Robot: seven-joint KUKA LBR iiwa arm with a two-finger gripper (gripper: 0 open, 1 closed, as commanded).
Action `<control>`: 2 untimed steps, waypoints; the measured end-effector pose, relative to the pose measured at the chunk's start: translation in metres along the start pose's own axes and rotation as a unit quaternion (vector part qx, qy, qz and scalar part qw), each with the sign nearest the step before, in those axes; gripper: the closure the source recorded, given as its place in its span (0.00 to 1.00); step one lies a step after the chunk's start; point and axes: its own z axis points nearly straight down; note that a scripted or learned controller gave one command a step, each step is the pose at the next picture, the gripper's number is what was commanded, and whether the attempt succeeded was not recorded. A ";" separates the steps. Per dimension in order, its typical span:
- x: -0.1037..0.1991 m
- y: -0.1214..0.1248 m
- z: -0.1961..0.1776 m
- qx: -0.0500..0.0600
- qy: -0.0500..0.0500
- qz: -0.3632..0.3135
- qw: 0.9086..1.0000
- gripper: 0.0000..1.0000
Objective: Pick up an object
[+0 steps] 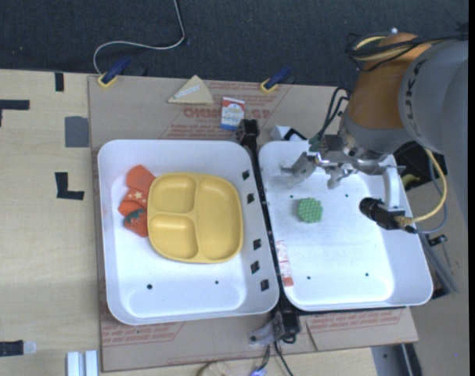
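Brown cardboard covers the bench under two shallow white plastic bins [112, 233]. At frame right, the two-finger gripper [319, 167] hangs spread and empty above the small green knobbly ball [309, 209]; a roll off the fingertips is judged likely.

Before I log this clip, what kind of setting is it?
Most likely a robotics lab bench for grasping trials: two white bins sit on clamped cardboard, black tape marks dot the table, and a cable trails in from above.
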 end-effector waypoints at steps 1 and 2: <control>-0.023 -0.018 0.097 -0.002 0.000 0.000 1.000 0.00; -0.025 -0.017 0.087 -0.004 -0.001 0.001 1.000 1.00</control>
